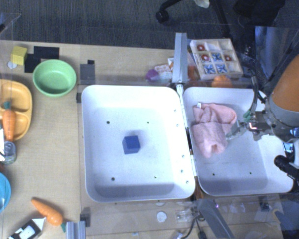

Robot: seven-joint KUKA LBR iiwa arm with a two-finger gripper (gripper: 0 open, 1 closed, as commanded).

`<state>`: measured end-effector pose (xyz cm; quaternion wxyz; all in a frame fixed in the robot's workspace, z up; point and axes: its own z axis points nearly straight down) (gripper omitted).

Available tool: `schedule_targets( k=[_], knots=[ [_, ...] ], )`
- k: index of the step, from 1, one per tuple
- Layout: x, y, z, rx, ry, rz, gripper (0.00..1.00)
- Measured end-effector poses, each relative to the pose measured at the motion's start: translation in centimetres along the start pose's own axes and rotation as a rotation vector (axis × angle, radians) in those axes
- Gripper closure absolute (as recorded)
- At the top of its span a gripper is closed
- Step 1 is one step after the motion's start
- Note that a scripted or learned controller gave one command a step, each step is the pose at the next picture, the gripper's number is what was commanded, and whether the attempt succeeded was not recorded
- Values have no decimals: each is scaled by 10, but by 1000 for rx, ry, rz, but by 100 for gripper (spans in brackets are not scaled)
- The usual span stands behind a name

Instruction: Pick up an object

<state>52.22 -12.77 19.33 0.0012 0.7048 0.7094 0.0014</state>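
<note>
White bins: two shallow white plastic bins [134, 193] are set side by side on the table [45, 178].
Pink cloth: a crumpled pink cloth [212, 128] lies in the right bin.
Blue cube: a small blue cube [131, 144] sits in the left bin.
Fingers: the gripper [237, 129] is seen at the cloth's right edge; open or closed cannot be told.

Green bowl [54, 77], yellow tray [21, 96], carrots [48, 210]

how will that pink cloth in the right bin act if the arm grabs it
The pink cloth lies crumpled in folds, so it is probably floppy and would drape from the pincer. It looks thin and likely light. A pinch on one fold may lift just part, the rest trailing.
</note>
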Motion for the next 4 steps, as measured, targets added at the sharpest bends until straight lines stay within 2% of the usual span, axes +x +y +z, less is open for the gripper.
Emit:
schedule_targets(
  k=[1,2,3,4],
  knots=[
    [2,55,52,0,0,0,0],
    [22,79,100,-13,-2,-103,0],
    [24,82,87,-23,-1,-105,100],
    [43,112,5,-6,-2,-323,100]
  ],
)
